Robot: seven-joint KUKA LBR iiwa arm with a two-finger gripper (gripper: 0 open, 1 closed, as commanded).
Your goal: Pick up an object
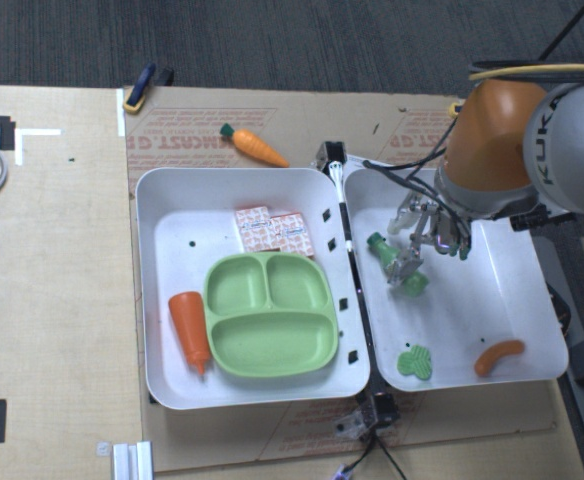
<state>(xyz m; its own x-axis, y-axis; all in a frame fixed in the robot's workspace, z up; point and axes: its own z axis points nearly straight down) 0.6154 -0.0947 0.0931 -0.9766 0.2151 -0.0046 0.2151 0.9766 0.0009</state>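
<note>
In the right bin [532, 298] a green elongated toy [384, 250] lies slanted near the left wall, its lower end at the bin's middle left. My gripper [412, 260] hangs straight over this toy, its metal tip down at the toy's lower half and hiding part of it. The orange wrist band and grey arm come in from the upper right. A small green leafy toy [414, 362] rests at the bin's front edge. An orange sausage-shaped toy [499, 356] lies in the front right corner.
The left bin [162, 218] holds a green divided plate [270, 316], an orange carrot-like toy [189, 330] to its left and a red-and-white packet [270, 230] behind it. Another carrot [255, 145] lies on the cardboard behind the bins.
</note>
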